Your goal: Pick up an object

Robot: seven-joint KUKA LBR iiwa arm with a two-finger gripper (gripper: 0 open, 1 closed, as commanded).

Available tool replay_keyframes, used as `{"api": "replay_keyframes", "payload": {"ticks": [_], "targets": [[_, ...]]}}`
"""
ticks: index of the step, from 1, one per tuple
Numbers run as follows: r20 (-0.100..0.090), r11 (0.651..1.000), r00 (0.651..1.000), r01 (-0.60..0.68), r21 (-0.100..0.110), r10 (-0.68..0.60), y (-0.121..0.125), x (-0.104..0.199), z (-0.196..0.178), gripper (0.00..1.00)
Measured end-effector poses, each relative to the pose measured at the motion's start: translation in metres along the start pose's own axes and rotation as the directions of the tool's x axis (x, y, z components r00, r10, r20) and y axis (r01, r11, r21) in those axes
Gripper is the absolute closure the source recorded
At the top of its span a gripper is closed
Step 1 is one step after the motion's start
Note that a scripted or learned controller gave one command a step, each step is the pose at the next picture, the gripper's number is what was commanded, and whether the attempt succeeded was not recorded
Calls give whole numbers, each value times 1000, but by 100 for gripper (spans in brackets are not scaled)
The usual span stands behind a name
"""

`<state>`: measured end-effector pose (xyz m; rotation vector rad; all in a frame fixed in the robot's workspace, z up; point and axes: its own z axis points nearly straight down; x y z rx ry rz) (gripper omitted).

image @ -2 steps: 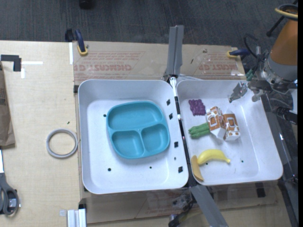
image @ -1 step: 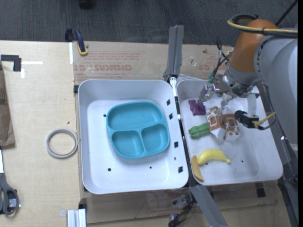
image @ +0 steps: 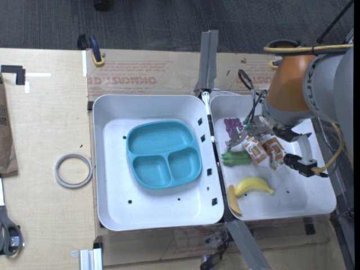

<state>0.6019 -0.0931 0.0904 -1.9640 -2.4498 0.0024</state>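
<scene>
In the right bin (image: 315, 204), your room is tight: the arm (image: 306, 86) hangs over its upper half, and beneath it a purple item (image: 231, 124), a green item (image: 235, 158) and brown-and-white packets (image: 264, 150) crowd together near the divider (image: 209, 103). A banana (image: 253, 187) lies just below them, with another yellow piece (image: 233, 200) against the bin's lower left wall. You find open floor toward the lower right corner. In the left bin (image: 107, 167), a blue sectioned tray (image: 164, 153) fills the middle, leaving a bare margin all around it. On the surface (image: 45, 122) to the left, a ring (image: 73, 170) lies well apart from the bins.
</scene>
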Motion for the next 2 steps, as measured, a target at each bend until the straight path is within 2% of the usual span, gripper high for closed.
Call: {"api": "replay_keyframes", "payload": {"ticks": [1,2], "targets": [[0,1000,1000,-5,1,5,0,-1,-8,100],[1,991,991,-131,-1,131,69,45,-101,100]]}}
